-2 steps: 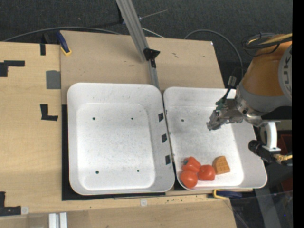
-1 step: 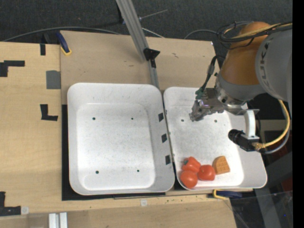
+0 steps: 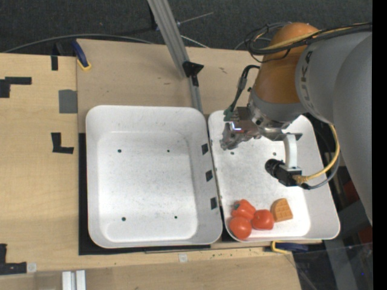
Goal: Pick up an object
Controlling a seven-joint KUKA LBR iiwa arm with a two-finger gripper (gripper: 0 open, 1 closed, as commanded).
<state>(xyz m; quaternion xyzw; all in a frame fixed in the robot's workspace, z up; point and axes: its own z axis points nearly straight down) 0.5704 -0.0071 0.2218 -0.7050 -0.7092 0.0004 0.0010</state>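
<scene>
In the right bin (image 3: 320, 222), near its front edge, lie three red-orange tomato-like pieces (image 3: 248, 218) bunched together and a tan waffle-like block (image 3: 281, 210) just to their right. My gripper (image 3: 230, 139) hangs over the far left part of the right bin, well behind those objects and close to the divide between the bins. Nothing shows between its fingers. The orange wrist band (image 3: 281, 71) and grey arm sit above it to the right.
The left bin (image 3: 97, 162) lies beside the right one, their rims meeting at black clips (image 3: 208, 175). A slanted metal pole (image 3: 175, 41) stands behind the bins. A black cable fitting (image 3: 281, 171) hangs off the wrist over the right bin.
</scene>
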